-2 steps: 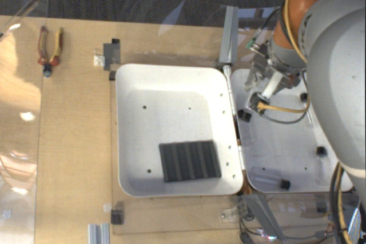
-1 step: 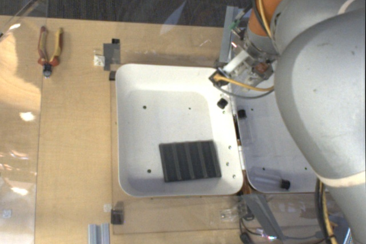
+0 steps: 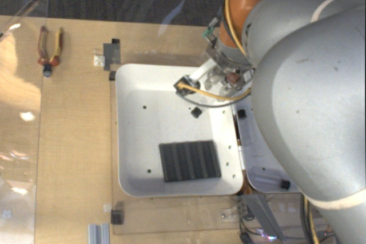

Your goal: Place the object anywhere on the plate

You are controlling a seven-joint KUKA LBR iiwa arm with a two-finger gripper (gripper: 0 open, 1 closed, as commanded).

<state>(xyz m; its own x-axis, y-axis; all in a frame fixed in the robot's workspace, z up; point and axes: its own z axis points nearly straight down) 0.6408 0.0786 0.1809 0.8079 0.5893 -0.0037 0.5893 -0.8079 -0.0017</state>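
Note:
A small black block (image 3: 196, 112) lies on the floor of the left white bin (image 3: 134, 123), just right of its middle. A dark ribbed rectangular plate (image 3: 190, 160) lies flat at the bin's near side, below the block and apart from it. My gripper (image 3: 220, 80) hangs over the bin's far right corner, above and to the right of the block. The wrist and arm hide the gripper's tips, and I see nothing held in it.
The grey arm covers most of the right bin (image 3: 260, 175), leaving only its near left corner showing. Red-handled pliers (image 3: 49, 51) lie on the wooden bench at the far left. A black clamp (image 3: 113, 52) sits at the left bin's far left corner.

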